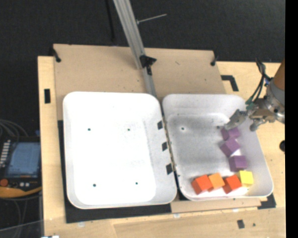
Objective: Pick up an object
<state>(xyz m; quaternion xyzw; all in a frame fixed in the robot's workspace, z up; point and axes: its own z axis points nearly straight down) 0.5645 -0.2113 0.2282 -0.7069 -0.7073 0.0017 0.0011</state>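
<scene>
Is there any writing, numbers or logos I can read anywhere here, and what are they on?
None can be read.
The handheld control unit left of the bench has a bluish screen, too blurred to read.
The blocks and both white bins carry no lettering.

Just the end of the arm (277, 83) in shot: an orange-brown band at the top, grey metal wrist below it. Dark cables (261, 86) loop down its left side. The hand (244, 119) is pale grey metal, two slim fingers, blurry at this size.
</scene>
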